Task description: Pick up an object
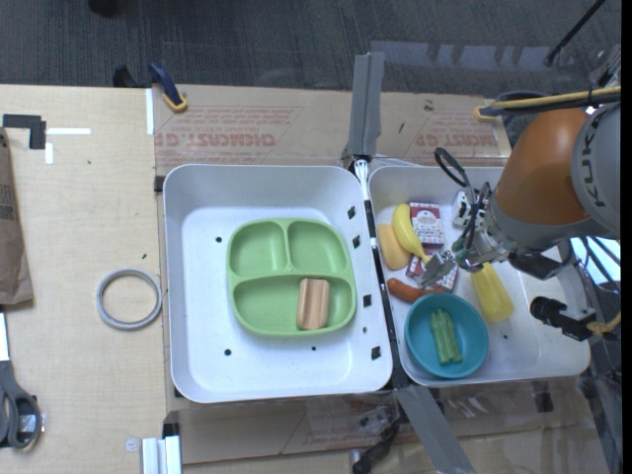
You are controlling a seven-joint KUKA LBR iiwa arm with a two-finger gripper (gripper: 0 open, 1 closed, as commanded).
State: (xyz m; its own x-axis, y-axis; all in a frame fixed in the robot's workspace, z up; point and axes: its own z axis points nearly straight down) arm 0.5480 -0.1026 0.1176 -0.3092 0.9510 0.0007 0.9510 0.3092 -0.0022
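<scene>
Robot gripper (446, 265) hovers low in the right bin (553, 363), beside a banana (406, 231) near its left wall. Whether it is gripping anything cannot be told. Apparently nothing is lifted yet; the pick remains undone.

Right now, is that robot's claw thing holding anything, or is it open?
Tool: low in the right bin, among the toy food by the banana; open or closed cannot be told, and nothing is visibly held.
</scene>
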